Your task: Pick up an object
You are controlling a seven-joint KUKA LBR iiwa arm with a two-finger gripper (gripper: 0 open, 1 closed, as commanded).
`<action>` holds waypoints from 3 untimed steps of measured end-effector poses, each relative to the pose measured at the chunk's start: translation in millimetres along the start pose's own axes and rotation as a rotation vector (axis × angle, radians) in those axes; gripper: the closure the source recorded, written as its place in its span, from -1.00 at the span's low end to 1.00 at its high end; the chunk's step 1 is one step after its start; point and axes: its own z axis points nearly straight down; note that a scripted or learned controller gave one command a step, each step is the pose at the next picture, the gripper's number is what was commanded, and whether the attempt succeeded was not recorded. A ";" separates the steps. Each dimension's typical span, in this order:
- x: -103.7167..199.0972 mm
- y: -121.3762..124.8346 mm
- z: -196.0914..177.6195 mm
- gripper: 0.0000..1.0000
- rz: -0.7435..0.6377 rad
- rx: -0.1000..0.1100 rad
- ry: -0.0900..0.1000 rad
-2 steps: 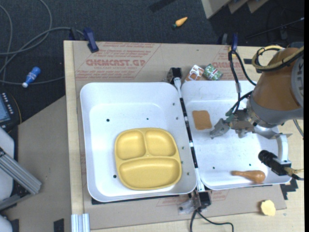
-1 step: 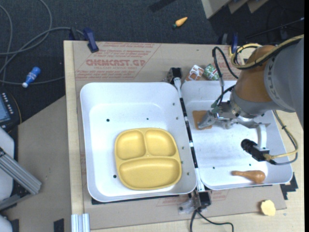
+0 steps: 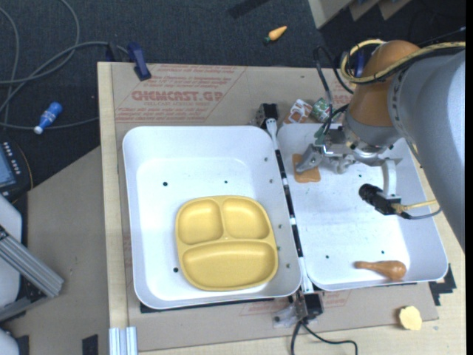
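step: approach, end effector (image 3: 319, 156) low in right bin (image 3: 347, 265) over tan piece (image 3: 306, 170) | grasp state: cannot tell | next: settle squarely onto piece, then clamp and lift

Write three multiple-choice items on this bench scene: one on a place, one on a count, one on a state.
1. Where does the yellow divided plate lie?
A. In the left bin
B. In the right bin
C. On the floor

2. How many compartments does the plate have?
A. Two
B. Three
C. Five

3. How is the gripper placed?
A. Raised high over the left bin
B. Low in the right bin's far corner, beside an orange-brown piece
C. Parked off the bench

Answers: 1 A, the plate fills the left bin's near half. 2 B, two small sections above one wide one. 3 B, it sits next to that piece by the dividing wall.
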 end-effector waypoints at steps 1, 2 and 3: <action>2.4 31.0 0.3 -1.00 0.001 0.000 0.000; 0.9 20.9 0.4 -1.00 0.003 0.008 0.001; 2.1 29.8 0.5 -1.00 0.001 0.003 0.000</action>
